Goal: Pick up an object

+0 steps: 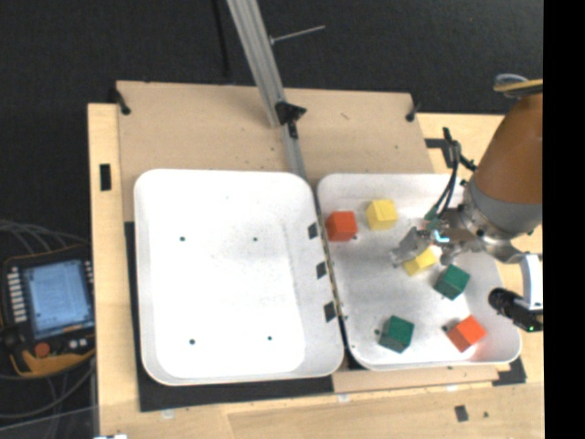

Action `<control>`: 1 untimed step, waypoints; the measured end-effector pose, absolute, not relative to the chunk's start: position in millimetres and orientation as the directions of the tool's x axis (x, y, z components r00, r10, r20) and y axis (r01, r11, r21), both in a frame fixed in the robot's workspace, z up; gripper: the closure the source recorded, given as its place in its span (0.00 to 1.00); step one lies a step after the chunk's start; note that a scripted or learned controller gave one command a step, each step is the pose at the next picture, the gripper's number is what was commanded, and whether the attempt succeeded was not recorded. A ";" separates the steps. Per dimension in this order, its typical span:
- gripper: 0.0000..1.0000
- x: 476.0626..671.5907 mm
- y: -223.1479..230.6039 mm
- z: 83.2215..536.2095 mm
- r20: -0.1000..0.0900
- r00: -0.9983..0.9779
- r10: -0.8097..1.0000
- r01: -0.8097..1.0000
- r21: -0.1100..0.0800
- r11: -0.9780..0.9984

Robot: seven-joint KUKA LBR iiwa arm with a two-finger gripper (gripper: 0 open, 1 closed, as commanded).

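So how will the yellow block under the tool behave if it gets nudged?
The yellow block looks like a small rigid cube, so it probably slides on the smooth right bin floor, not rolls. It seems light; it may skid toward the green block close beside it.

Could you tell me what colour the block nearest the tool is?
Yellow, seen in the camera view.

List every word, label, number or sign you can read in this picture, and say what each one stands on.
No text can be read.
Handheld control pendant at the left edge: its lit screen shows content, too small and blurred to read.
Blocks in the right bin: plain coloured faces, no markings.
Left bin: a few dark dots, no writing.
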State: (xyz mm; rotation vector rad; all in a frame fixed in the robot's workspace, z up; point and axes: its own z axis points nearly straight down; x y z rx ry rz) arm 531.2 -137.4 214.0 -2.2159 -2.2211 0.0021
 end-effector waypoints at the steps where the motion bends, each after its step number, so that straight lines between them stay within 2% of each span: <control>1: 0.00 532.2 -137.8 216.4 0.001 0.000 1.000 1.000 0.002 0.000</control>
